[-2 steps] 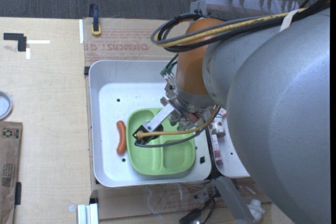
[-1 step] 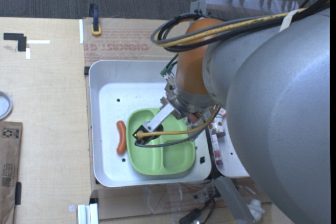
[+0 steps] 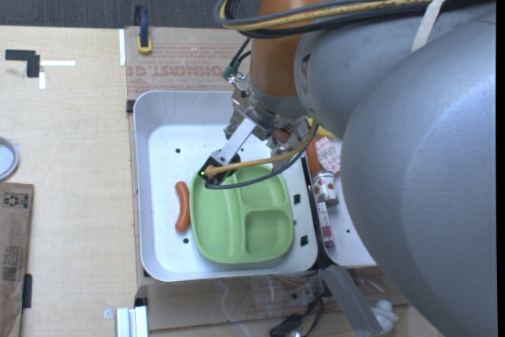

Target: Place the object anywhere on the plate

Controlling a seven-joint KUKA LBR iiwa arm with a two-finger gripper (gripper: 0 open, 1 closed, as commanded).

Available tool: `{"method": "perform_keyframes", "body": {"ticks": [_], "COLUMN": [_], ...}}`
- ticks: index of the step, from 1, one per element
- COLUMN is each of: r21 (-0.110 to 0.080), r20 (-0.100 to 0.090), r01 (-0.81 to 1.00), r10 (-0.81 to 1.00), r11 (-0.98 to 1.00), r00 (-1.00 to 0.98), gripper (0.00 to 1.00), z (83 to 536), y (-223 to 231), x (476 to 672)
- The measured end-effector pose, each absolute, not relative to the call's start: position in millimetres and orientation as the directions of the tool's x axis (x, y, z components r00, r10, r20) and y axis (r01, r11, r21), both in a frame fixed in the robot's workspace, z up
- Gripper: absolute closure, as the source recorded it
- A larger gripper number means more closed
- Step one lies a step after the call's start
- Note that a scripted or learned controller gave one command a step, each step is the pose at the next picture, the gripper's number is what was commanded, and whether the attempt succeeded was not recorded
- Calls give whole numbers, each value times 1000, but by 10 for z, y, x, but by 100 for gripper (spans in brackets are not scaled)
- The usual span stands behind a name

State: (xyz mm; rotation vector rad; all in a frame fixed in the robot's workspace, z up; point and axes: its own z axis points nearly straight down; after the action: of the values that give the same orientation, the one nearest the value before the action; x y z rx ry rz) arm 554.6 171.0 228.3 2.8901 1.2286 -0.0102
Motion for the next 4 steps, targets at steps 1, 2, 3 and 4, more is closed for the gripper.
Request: {"method": "perform_keyframes", "body": {"ticks": [1, 2, 3, 4], "r21": [-3, -3, -5, -6], "r20": [-14, -14, -21, -7], "r01": [722, 723, 724, 909], "r10": [722, 723, 724, 909], "r11": [-691, -691, -690, -416], "r00": [691, 691, 690, 416], "gripper": [100, 0, 100, 100], "z": [2343, 2342, 2403, 1996], "y": [1705, 1705, 1699, 1897], "x": [5552, 5551, 5558, 5324]}}
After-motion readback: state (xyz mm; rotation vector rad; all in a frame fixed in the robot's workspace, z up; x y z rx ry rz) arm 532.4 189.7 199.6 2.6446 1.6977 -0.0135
